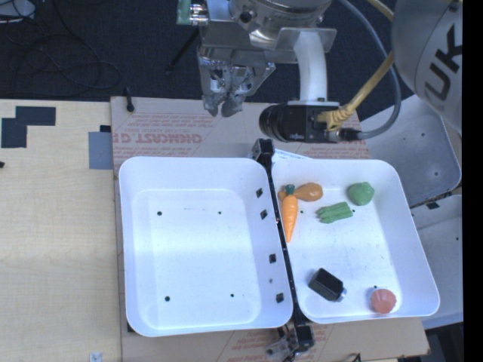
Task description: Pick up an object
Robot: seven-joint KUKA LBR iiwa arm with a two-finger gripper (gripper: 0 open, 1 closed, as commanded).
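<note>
Cardboard (173,130) printed CHEMCAST under two white bins bears the right bin (411,225), where a light, stiff, probably slick toy carrot (289,213) lies at its left wall, best pinched across its thick orange middle, while the gripper (226,105) hangs at upper centre, fingers nearly together and bare.

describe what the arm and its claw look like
The arm is pale grey with large dark letters on its side. The wrist is a metallic silver block with a small green part at its left. The claw has short grey metal fingers. A yellow cable and a grey cable run alongside.
</note>
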